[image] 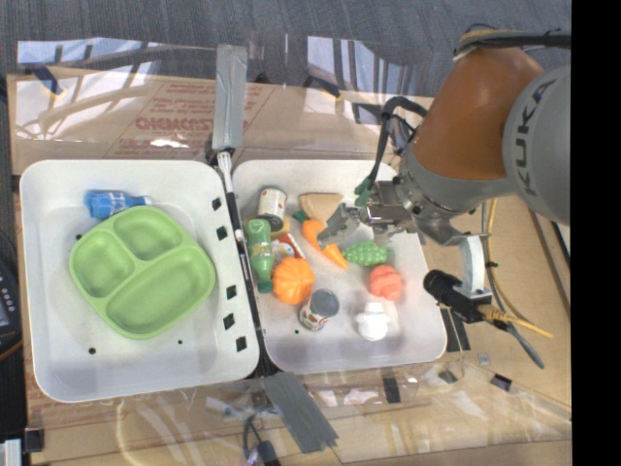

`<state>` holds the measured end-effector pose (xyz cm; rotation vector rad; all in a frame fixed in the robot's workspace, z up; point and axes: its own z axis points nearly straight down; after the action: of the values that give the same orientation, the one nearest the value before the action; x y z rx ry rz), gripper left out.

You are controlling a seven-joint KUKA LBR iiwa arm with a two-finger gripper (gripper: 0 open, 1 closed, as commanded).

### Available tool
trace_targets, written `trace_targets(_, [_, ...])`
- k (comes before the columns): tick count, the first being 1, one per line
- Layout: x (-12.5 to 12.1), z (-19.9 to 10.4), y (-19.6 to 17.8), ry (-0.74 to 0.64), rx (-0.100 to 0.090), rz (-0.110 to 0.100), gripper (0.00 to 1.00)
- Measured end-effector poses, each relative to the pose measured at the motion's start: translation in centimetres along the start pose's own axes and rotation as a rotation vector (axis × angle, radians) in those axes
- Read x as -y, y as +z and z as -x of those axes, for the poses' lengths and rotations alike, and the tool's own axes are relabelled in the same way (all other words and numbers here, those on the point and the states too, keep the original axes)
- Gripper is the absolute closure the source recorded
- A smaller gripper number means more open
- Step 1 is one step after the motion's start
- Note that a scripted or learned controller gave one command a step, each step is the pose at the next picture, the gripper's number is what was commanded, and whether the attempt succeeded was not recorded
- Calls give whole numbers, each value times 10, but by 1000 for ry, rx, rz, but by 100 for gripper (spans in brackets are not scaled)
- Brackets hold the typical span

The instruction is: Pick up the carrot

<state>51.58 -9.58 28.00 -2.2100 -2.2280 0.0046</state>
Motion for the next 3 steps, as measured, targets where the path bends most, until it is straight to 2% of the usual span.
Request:
trace_targets(1, [-4, -8, 46, 181, 0, -2, 0])
trace_targets(2, [-53, 64, 119, -14, 0, 0, 0])
trace_targets(3, [-105, 82, 188, -174, 1, 3, 0])
